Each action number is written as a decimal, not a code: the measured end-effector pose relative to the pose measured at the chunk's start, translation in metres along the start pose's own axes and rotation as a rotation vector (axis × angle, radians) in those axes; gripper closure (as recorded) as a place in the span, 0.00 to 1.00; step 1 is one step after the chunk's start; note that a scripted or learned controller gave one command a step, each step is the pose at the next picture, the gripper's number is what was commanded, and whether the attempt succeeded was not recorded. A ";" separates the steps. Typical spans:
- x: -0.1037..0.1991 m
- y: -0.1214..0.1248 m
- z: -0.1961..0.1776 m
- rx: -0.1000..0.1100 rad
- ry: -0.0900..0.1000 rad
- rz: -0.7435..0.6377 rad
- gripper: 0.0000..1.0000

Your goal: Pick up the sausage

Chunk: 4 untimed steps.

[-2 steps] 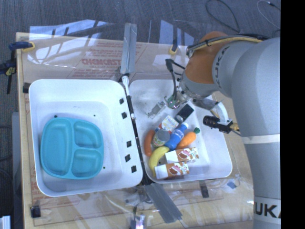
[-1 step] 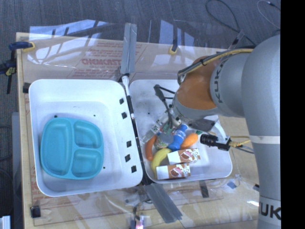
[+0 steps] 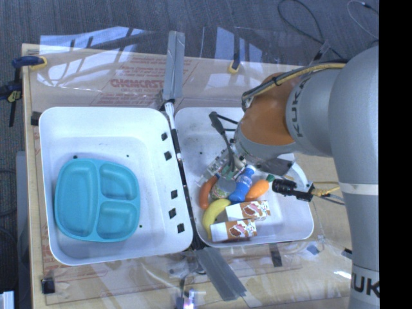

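Gripper [image 3: 224,172] sat low in the right bin [image 3: 293,227] amid the clutter; how far its fingers stood apart could not be told. Sausage [image 3: 205,192], orange-brown and elongated, lay at its 7 o'clock, just beside a banana [image 3: 214,212]. Blue bottle [image 3: 242,183], orange item [image 3: 257,189] and two packets [image 3: 239,221] crowded nearby. Left bin [image 3: 51,124] held a teal divided plate [image 3: 96,199].

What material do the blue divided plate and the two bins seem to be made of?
Blue divided plate: probably moulded plastic, matte; even colour, soft rounded compartment edges. Left bin and right bin: likely thin white plastic, slightly glossy; rounded corners and smooth walls suggest it.
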<state>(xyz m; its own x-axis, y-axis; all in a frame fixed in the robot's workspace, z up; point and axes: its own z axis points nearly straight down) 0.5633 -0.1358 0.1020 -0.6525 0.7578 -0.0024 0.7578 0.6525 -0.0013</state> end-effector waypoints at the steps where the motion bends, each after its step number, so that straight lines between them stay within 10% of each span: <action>1: 0.051 0.045 -0.129 -0.003 -0.002 -0.623 1.00; 2: 0.051 0.044 -0.129 -0.003 -0.002 -0.622 0.00; 4: -0.012 -0.005 0.011 -0.002 0.002 -0.878 0.00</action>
<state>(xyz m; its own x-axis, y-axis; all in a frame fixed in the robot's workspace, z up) 0.5669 -0.1480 0.0912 -0.9998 -0.0184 0.0000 -0.0184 0.9998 0.0003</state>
